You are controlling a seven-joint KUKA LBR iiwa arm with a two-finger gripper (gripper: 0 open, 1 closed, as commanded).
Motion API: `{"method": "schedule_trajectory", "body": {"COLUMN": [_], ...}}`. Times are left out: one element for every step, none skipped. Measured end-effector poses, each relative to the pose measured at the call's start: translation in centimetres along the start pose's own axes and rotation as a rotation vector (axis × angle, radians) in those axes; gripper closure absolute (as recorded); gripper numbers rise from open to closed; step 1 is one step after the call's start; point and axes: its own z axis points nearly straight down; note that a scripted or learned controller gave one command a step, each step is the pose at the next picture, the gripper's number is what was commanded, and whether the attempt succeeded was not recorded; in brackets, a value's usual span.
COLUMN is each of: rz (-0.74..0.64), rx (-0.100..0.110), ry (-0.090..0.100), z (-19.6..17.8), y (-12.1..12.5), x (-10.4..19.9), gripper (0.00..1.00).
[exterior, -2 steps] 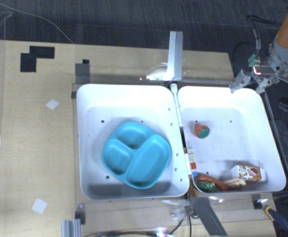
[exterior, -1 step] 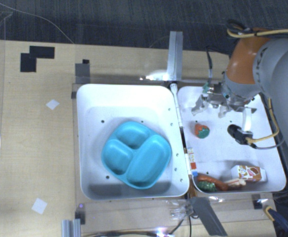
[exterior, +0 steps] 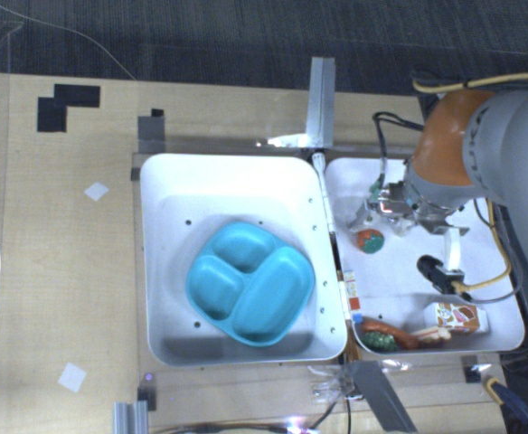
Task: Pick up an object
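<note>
The bench [exterior: 56, 269] is pale wood-look board with a matt finish. Both bins [exterior: 165, 242] are smooth white plastic with a slight sheen, and the blue tray [exterior: 250, 283] is glossy plastic. The arm [exterior: 508, 143] has smooth grey shells and a glossy orange band [exterior: 445, 138].

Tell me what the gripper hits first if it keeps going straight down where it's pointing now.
Likely the small red and green object lying just beside the gripper in the right bin, or the bare bin floor next to it. The slanted view leaves the depth and the exact line unclear.
</note>
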Motion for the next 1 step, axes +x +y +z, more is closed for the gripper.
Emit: {"method": "schedule_trajectory", "body": {"rz": [0.0], "rx": [-0.006], "ry": [-0.001], "z": [-1.26], "y": [0.24], "x": [0.0], "gripper": [1.0]}}
